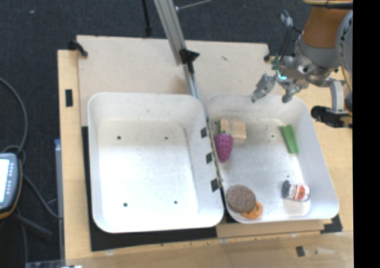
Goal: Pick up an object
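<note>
On the pale wooden bench (136,65), the two-fingered metal hand (274,90) hangs spread wide and empty over the far rim of the right-hand shallow white bin (320,166), touching nothing; the flat green stick (289,139) lies nearby below it.

Both bins are white: the left bin (148,160) carries a few dark dots, the right bin (261,142) faint speckling. In the right bin lie a tan wafer block (233,129) with a grid pattern, a magenta berry-shaped toy (224,146), a green stick (289,139), a brown round cookie (240,198) over an orange piece (255,211), and a small red, white and grey object (295,191). The bench (130,65) is pale beige.
</note>
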Action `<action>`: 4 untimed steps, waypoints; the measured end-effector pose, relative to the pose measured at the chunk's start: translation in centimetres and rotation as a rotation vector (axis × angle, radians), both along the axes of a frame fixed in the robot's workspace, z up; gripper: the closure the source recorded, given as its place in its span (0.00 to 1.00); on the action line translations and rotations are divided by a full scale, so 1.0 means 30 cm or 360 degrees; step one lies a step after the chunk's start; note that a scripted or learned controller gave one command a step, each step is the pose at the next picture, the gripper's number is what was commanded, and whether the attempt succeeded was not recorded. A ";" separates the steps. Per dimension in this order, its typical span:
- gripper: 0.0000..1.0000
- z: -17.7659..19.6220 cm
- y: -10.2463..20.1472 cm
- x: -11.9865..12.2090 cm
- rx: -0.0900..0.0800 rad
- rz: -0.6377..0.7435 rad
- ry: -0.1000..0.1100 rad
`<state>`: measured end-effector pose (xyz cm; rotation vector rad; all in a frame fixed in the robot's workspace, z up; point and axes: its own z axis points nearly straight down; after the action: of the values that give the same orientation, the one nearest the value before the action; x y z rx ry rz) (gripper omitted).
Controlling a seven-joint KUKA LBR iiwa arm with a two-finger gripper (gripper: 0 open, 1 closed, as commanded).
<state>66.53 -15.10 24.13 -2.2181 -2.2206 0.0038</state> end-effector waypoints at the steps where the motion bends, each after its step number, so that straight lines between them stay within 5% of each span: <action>1: 0.00 0.011 -0.002 0.003 -0.0005 0.0004 -0.0007; 4: 0.00 -0.458 -0.022 0.031 -0.0005 0.0000 -0.0016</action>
<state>67.46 -15.76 10.39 -2.2242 -2.2272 -0.0036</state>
